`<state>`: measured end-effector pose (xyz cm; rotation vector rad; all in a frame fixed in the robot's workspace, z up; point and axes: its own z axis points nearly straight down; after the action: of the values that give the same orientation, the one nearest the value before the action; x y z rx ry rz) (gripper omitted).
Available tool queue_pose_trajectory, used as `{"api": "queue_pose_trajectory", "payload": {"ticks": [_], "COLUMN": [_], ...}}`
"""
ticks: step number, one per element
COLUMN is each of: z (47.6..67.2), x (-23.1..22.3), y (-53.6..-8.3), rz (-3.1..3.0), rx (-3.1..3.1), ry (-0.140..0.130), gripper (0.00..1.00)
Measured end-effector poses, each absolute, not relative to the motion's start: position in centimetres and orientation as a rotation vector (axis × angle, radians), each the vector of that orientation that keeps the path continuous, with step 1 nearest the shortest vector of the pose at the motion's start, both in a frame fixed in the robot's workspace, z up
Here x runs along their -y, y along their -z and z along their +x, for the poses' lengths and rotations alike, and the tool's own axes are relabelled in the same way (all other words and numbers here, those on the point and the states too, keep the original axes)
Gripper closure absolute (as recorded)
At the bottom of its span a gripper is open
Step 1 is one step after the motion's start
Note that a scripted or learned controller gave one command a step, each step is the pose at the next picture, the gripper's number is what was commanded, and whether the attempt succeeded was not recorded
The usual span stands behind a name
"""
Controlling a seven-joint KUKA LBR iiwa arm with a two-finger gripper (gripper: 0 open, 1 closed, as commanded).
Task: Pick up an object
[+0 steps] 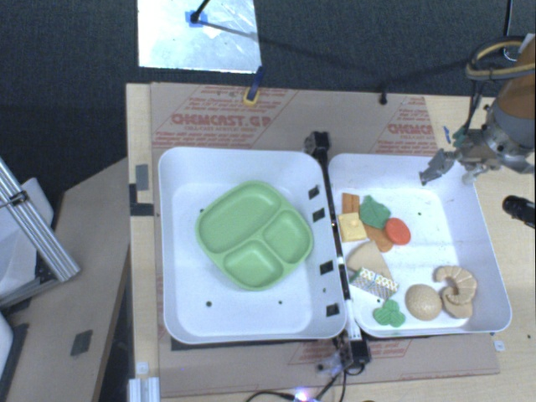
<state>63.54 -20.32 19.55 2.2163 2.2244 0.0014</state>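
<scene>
The fingers (452, 159) hang released above the right bin's (486, 249) far corner (toy food (378, 218) lies below).

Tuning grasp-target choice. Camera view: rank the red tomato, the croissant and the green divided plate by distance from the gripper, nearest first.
Gripper sits over the right bin's far right corner.
1. Red tomato: right bin, middle, in the food cluster.
2. Croissant: right bin, near right corner.
3. Green divided plate: left bin, centre.
</scene>
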Motion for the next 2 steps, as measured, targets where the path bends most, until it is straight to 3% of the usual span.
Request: {"api": "queue_pose_trajectory", "payload": {"ticks": [2], "z": [62.9], "x": [19.4], "y": [-8.8], "rz": [2.217], "rx": [-2.227], "ry": [0.001], "gripper": [0.00]}}
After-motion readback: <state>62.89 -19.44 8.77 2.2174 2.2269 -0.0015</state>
